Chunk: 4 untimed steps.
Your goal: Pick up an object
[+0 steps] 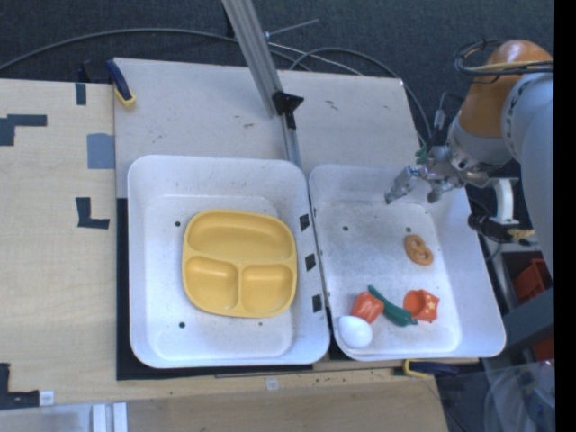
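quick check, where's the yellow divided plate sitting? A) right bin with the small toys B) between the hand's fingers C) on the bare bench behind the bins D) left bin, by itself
D: the yellow divided plate lies flat in the left bin with nothing else beside it, while the small toys, such as the white egg, sit in the right bin, and the hand is up over that bin's far edge.

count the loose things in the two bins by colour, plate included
yellow: 1, the divided plate in the left bin
orange-red: 2, pieces and in the right bin
green: 1
white: 1, egg
tan: 1, cookie
total: 6
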Motion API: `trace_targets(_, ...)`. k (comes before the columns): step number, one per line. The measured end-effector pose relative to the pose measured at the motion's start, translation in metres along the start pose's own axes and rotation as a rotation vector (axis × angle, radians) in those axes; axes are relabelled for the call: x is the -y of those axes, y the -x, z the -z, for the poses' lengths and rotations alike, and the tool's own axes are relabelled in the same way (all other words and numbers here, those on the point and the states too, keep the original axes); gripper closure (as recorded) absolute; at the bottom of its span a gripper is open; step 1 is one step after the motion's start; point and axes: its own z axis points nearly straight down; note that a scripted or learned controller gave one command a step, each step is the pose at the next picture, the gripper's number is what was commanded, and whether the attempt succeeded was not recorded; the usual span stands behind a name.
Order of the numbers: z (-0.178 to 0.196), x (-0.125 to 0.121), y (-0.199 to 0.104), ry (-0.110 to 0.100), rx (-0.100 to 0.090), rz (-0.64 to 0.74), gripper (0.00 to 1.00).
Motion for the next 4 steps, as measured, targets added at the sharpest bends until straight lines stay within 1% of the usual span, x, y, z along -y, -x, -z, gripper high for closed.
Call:
trace_targets(1,-0.037,0.0,-0.001,0.003,0.001,0.001,0.0)
trace_targets(2,-0.024,-0.001,-0.002,0.004,0.003,0.002,1.0)
trace_targets(3,0.027,0.005,-0.009,0.01,0.001,-0.001,1.0)
trace_targets(4,0.089,-0.002,-0.007,0.013,0.002,-0.001,1.0)
